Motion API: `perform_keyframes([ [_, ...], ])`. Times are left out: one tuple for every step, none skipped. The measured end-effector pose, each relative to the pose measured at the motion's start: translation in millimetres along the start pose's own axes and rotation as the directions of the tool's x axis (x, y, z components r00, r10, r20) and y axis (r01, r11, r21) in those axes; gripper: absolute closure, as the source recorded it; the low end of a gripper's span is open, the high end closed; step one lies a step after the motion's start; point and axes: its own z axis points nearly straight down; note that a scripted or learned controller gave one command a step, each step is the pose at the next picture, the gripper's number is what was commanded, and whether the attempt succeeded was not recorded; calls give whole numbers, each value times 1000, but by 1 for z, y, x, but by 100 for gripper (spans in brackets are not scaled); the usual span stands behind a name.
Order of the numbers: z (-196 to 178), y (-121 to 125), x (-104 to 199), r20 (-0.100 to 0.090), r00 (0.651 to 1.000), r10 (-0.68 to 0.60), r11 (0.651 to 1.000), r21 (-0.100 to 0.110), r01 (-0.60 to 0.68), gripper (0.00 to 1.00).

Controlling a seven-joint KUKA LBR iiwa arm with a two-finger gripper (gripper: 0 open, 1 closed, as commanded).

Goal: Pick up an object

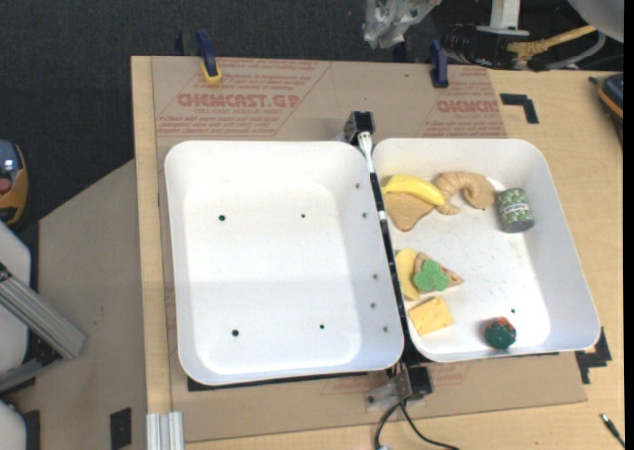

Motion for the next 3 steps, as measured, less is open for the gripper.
perform_keyframes([
  [132,10,107,3,1000,0,1000,23,0,100],
  [69,12,20,4,1000,12,1000,13,-12,100],
  [152,9,118,3,1000,1,1000,24,-1,100],
])
